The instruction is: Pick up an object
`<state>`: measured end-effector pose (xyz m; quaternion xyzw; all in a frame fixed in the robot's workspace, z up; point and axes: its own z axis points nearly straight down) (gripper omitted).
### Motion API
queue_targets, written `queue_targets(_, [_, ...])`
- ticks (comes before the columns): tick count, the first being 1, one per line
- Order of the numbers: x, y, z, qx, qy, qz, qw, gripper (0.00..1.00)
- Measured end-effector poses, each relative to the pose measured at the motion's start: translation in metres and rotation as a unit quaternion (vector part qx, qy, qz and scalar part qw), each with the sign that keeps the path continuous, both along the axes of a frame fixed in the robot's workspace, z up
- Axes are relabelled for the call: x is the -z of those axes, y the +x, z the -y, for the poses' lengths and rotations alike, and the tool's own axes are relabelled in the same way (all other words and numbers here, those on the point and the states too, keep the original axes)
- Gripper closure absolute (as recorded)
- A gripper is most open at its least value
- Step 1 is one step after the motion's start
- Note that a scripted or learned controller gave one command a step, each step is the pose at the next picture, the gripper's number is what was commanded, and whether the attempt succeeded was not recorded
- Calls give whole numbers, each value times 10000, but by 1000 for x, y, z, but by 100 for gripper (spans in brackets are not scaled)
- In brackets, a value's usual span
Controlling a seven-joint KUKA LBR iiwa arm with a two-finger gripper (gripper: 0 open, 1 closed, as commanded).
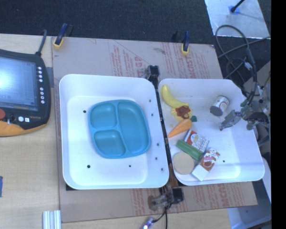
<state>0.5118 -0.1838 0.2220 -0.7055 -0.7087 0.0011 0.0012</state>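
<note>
Candidate objects are all lying in the right bin (238,168). The small metal can (219,105) is sitting apart from the rest in the upper middle of that bin, nearest the gripper (229,123), which is hanging over the bin's right side just below and to the right of the can. Whether the gripper is gripping or parted cannot be told from the camera view; nothing is showing in its grasp.

Judgement: the step in hand is the approach, with no pick made yet. The can is looking like the cleanest target, since it is standing clear of neighbours. As it seems to be lying on its side, it may roll, so closing across its round body from directly above would be safest.

The other items are crowding along the bin's left wall: a banana (170,97) at the top, a small red-and-brown toy (183,112) touching it, a carrot (180,127) below, then a green block (188,149), a red-and-white packet (197,140), a tan disc (183,163) and a second printed packet (207,160), all touching or overlapping. Picking there is risking a multi-item grab.

The left bin (76,171) is holding a blue divided plate (119,128), its compartments bare.
</note>
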Motion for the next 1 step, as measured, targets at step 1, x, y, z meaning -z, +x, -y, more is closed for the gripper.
queue_targets(1, [87,39,-77,-11,-2,-11,10000,0])
